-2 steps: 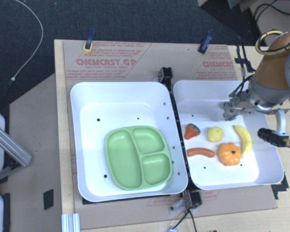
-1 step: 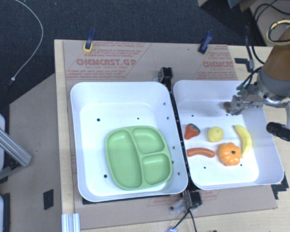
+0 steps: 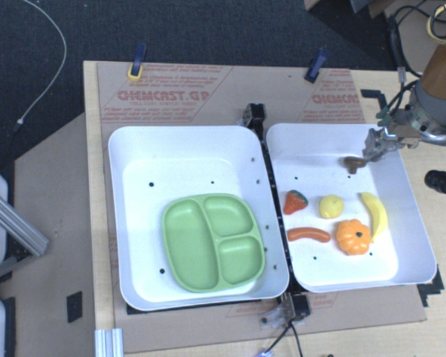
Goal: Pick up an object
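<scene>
Nearest the camera, the left bin (image 3: 126, 222) carries a green divided plate (image 3: 212, 242) toward its front edge, three compartments and nothing in them. It plays no part in a pick.

The right bin (image 3: 312, 270) holds the candidates, all clustered in its middle. Closest to the front edge lie a small orange pumpkin (image 3: 354, 237) and, just beside it toward the divider, a sausage (image 3: 309, 235). Behind those sit a strawberry (image 3: 295, 201) near the divider, a yellow lemon (image 3: 330, 206) in the centre, and a banana (image 3: 375, 213) running along the pumpkin's outer side, touching or nearly so.

Farthest back, the gripper (image 3: 372, 151) hangs over the right bin's rear right corner, well apart from all the toy food and clamped on nothing. At this size and angle I cannot tell how it is set.

The step in hand looks like the approach. To do it well, the lemon or strawberry seem the better targets: each stands clear of its neighbours. The banana and pumpkin crowd each other, so a descent there risks nudging both. Come straight down, centred on the chosen piece.
</scene>
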